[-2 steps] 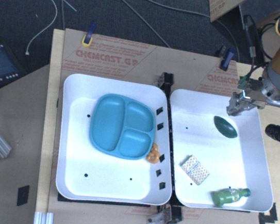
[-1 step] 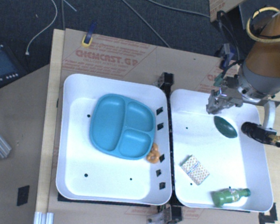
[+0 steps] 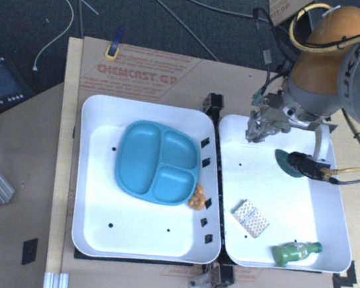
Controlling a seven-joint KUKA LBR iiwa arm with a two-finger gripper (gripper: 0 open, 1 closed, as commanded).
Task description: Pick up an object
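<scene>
Your gripper point(image 3: 260, 130) hangs over the far left corner of the right bin point(image 3: 330, 216); you cannot tell from this angle whether it is released or clenched, and nothing shows in it. The nearest pick is the dark green piece point(image 3: 292, 163), just to its right, long axis running left to right. The packet point(image 3: 250, 218) and bottle point(image 3: 296, 252) lie nearer the camera, well apart from it. Count 3 things in that bin. The left bin point(image 3: 97, 161) holds 1 blue plate point(image 3: 158, 162) and 1 orange bit point(image 3: 196, 198).
</scene>
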